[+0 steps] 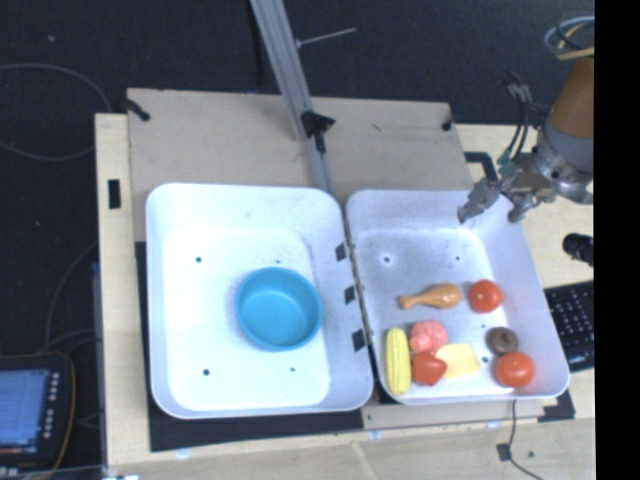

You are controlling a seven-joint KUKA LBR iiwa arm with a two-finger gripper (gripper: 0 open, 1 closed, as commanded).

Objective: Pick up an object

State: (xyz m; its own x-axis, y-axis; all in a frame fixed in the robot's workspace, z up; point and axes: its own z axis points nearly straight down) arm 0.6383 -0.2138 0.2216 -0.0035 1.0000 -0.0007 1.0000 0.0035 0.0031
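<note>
Food toys crowd the near half of the right bin [372,268], and you can take your bearings from the corn [397,360], which lies along the bin's left wall at the near corner. Just right of the corn sit a pink piece [428,334] and, nearer you, a red piece [428,369], with a yellow block [459,360] touching them on the right. Beyond the corn and a little right lies a drumstick [432,296], apart from the cluster, with a tomato [485,295] just past its thin end. Far right of the corn are a brown round thing [502,341] and a second tomato [515,370]. The gripper [494,204] hangs well beyond the corn, over the bin's far right rim, fingers spread apart and holding nothing. These look like light, stiff plastic toys, smooth enough to slip; I judge the drumstick the best pick, since it lies clear of its neighbours. You'd do well to close across its narrow shank or mid-body rather than the rounded end, which may squirt out. The left bin [180,228] holds a blue bowl [279,308].
</note>
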